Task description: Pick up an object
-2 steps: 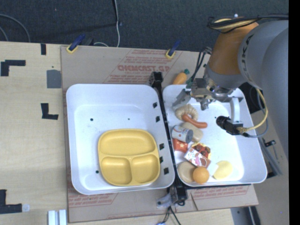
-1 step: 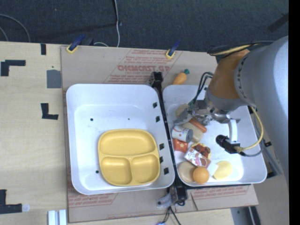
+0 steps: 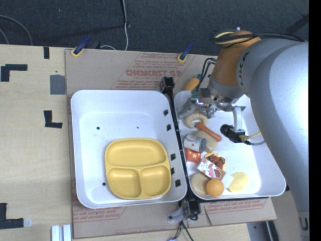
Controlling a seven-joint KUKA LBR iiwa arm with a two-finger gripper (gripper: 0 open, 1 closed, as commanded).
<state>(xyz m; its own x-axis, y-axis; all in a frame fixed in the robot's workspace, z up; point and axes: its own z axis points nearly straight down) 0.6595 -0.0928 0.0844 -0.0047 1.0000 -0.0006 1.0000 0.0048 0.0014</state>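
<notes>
Arm with orange band (image 3: 228, 64) reaches over right bin (image 3: 266, 177). Jaws (image 3: 200, 106) low above food pile at bin's far left corner; open or closed: cannot tell. Carrot-like stick (image 3: 208, 131) just below jaws. Orange ball (image 3: 214, 188), pale lemon (image 3: 238, 182) at near edge. Yellow divided tray (image 3: 138, 167) in left bin (image 3: 85, 109).

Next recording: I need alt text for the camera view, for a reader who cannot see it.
A grey robot arm with an orange band reaches from the right, its hand low over the right shallow white bin, above a pile of small toy foods. The left shallow white bin holds a yellow three-compartment plastic tray.
</notes>
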